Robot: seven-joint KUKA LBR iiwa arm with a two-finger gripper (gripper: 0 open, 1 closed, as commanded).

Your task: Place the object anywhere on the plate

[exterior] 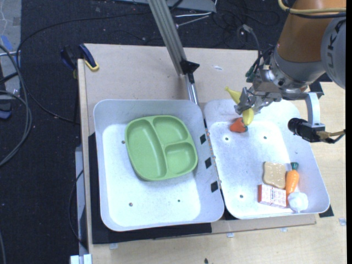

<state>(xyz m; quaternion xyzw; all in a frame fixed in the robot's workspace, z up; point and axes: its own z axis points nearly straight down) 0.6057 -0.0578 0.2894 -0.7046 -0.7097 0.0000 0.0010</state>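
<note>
The gripper (248,104) hangs over the right bin's (250,172) far-left corner, a yellow banana (247,116) pinched between its closed fingers; an orange-red piece (237,126) lies just below, the green plate (161,147) well apart.

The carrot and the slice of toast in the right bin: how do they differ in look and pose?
The carrot is orange with a green tip, long and narrow; the slice of toast is tan, flat and squarish. The carrot runs lengthwise toward the bin's front edge, whereas the toast lies flat to its left. Both lie in the right bin, close together, away from the green plate.
</note>
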